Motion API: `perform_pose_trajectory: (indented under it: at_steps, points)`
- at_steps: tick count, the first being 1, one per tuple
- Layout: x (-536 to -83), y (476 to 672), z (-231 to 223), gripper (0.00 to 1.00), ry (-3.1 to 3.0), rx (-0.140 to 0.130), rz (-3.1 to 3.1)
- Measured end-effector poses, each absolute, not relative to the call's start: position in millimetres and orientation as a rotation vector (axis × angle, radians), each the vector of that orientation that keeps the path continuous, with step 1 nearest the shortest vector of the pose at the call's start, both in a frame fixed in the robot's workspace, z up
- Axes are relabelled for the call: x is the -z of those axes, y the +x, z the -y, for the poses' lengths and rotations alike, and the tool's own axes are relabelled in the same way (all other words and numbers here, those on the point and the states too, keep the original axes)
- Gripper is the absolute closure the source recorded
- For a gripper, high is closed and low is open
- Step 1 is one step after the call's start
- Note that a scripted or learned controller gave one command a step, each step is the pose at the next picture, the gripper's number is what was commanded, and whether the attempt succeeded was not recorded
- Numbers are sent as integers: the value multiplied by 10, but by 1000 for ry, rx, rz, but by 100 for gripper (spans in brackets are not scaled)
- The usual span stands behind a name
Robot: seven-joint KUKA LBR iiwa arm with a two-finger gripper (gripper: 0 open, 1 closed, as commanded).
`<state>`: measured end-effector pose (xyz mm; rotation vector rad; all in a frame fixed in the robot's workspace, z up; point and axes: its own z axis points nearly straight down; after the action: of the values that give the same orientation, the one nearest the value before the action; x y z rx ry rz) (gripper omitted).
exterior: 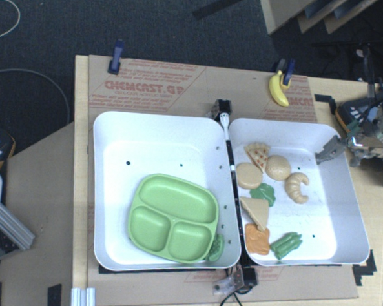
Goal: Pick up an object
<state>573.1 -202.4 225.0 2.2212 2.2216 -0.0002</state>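
Note:
The right bin [343,210] holds several toy foods. A waffle piece [257,154], a round tan bun [278,167] and a pale cookie [248,176] lie near its left wall. A croissant [298,187] sits near the middle. Toward the front are a green leafy piece [264,193], a sandwich wedge [255,211], an orange block [257,240] and a green bean pod [285,243]. My gripper [327,152] hangs over the bin's far right rim, apart from all the food and with nothing seen in it.
The left bin [114,151] holds a green divided tray [173,217], with a small green item [215,247] wedged at the tray's right side. A toy banana [279,90] lies on the board behind the right bin. The arm's wrist [374,131] sits at the right edge.

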Motion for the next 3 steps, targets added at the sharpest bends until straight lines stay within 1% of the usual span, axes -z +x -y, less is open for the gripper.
perform_pose_trajectory:
  at_steps: [1, 2, 3]
  points:
    - [-3328, 5238, 1421, 0, 2211, -8, -2223]
    - [-3378, 5257, 1450, 100, 2215, -3, -2220]
    - [-5459, 4887, 797, 100, 2202, -23, -2216]
